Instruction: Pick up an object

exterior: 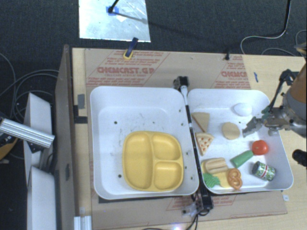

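Gripper [252,127] hangs at the right side of the frame, over the right bin [276,176], its grey fingers spread a little with nothing between them. Just left of it lies a round tan biscuit [230,131], and just below it a red tomato [259,147]; a white egg [242,109] sits above. Further down are a green pepper [241,158], a small can [264,171], a pretzel [234,178] and a hot dog [215,165]. Two wedges, bread [201,120] and pizza [204,142], rest near the divider. A yellow tray [152,160] fills the left bin [103,128]. I reckon the crowding is the danger: a descent between biscuit and tomato could nudge both aside, and the round tomato may roll free.
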Motion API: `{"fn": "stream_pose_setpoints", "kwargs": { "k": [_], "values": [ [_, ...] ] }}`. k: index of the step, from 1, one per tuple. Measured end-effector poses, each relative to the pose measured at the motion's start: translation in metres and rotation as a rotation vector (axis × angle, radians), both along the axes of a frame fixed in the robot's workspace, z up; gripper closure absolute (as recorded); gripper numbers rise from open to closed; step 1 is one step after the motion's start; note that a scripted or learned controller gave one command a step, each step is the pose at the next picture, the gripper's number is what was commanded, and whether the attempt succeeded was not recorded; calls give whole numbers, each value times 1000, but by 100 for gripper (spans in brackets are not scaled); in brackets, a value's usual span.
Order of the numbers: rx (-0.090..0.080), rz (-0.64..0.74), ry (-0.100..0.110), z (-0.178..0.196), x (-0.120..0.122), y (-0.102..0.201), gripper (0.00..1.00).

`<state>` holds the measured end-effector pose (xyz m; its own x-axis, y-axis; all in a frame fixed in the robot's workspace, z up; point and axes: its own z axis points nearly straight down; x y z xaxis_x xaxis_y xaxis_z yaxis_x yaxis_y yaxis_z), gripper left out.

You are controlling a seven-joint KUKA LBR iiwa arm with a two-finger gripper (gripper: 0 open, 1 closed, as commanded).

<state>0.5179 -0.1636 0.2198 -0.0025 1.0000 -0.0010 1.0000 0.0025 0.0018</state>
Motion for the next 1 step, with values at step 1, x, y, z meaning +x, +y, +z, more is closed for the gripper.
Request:
{"fn": "stream_pose_setpoints", "kwargs": {
  "k": [1],
  "values": [
    [1, -6, 8, -89, -7, -45, 0]
  ]
}}
